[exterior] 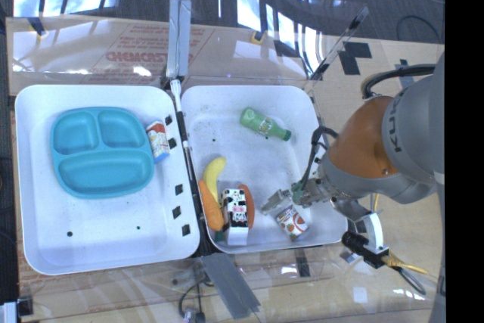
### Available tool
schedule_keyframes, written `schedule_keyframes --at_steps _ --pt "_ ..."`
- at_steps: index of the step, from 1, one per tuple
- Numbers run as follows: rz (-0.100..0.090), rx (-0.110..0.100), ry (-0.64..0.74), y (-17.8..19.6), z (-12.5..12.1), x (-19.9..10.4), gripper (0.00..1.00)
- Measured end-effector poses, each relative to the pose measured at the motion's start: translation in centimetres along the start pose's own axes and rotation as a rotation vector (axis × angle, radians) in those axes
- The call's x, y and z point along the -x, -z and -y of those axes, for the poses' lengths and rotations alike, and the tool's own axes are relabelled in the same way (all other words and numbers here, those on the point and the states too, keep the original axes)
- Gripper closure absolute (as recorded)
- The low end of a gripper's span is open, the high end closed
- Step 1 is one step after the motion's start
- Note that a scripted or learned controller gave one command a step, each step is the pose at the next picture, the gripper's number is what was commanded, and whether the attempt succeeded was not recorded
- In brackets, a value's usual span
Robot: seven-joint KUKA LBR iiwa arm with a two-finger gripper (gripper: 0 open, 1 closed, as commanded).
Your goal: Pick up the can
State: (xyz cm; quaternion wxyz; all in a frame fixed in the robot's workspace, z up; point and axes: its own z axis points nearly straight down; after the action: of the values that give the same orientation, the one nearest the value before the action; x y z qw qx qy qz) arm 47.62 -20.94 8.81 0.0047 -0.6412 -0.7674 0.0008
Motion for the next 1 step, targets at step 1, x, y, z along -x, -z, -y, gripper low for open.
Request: schedule_keyframes --at_steps 1 --pt "-0.001 -0.001 0.038 -0.01 -0.02 -0.05 0.00"
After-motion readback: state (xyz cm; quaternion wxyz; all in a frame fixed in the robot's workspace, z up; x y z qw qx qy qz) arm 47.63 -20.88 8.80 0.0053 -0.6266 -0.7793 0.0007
